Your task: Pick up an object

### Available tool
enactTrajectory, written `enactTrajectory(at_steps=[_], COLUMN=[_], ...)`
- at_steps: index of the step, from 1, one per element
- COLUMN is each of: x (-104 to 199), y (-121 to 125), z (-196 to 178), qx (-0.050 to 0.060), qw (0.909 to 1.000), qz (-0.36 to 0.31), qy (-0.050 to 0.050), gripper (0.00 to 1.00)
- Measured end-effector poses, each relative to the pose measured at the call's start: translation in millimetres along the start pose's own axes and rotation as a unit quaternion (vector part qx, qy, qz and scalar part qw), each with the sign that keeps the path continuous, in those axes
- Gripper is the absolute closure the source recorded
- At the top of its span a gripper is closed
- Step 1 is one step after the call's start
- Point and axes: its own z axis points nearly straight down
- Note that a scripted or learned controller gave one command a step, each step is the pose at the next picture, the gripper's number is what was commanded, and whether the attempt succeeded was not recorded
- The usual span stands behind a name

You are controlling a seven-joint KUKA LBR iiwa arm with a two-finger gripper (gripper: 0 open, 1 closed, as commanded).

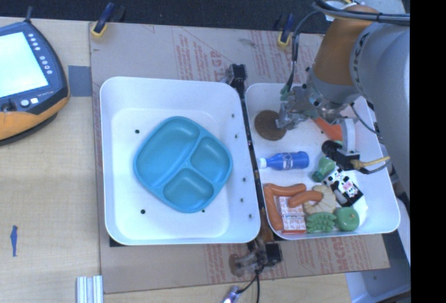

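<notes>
Blue bottle [286,161] lies flat in right bin [387,219], long axis left-right, white cap pointing left. Gripper [289,120] just above-right of it, beside brown disc [267,125]; grip state: cannot tell.

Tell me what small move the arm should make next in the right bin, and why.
Probably a short straight descent onto the brown disc. The gripper sits at the disc's right edge at the far end of the right bin, and nothing shows between its fingers. The blue bottle lies apart, nearer the camera, so the disc looks like the closest target.
</notes>
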Motion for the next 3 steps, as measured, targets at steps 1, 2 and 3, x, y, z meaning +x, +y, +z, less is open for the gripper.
enactTrajectory(at_steps=[1, 2, 3], x=[0, 0, 1], y=[0, 0, -6], z=[-10, -10, 12], qx=[0.0, 0.001, 0.001], qw=[1.0, 1.0, 1.0], qz=[-0.002, -0.002, 0.0], qy=[0.0, 0.0, 0.0], gripper=[1.0, 0.0, 0.0])
